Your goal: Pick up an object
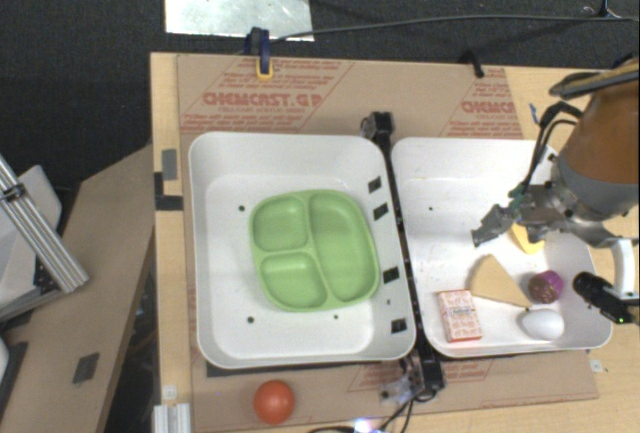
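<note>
The hand (500, 221) hangs low over the right bin (440, 196); whether it is apart or together I cannot tell. The wedge (495, 281), ball (545, 287), egg (542, 324) and box (459, 314) crowd together below, so a descent may nudge neighbours or slip off the wedge's slope.

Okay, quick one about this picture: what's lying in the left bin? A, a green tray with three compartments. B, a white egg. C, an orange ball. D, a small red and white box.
A: the green tray lies in the left bin, while the small box and the white egg are in the right bin, and the orange ball sits outside on the bench.
</note>
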You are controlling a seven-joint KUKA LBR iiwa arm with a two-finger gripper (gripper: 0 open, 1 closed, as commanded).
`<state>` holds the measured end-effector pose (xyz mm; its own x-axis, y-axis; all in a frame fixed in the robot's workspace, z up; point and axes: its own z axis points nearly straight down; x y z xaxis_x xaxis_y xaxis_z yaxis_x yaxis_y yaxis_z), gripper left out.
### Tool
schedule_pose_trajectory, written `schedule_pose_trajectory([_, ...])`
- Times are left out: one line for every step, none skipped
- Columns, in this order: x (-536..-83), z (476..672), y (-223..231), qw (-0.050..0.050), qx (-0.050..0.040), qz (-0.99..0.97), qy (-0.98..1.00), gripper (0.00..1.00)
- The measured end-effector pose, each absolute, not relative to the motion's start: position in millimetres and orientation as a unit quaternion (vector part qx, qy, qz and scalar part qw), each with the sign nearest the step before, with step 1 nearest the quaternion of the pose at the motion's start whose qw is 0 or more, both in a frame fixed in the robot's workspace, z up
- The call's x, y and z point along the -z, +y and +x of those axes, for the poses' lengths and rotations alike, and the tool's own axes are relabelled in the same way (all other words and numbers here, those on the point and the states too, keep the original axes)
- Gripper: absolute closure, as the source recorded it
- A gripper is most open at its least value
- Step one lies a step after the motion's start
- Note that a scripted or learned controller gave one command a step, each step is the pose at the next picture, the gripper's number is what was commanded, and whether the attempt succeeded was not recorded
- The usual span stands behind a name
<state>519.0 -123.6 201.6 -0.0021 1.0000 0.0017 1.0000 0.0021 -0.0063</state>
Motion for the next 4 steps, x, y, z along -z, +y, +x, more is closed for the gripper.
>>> schedule_pose_trajectory([-204.7,520.9,-123.6,0.000,0.0004,-0.706,-0.708,0.00])
schedule_pose_trajectory([-144.6,521.5,-130.2,0.002,-0.0012,-0.707,-0.708,0.00])
schedule_pose_trajectory([-83.3,522.3,-125.1,0.002,-0.0006,-0.707,-0.708,0.00])
schedule_pose_trajectory([-84.4,522.9,-125.0,0.000,0.0004,-0.707,-0.707,0.00])
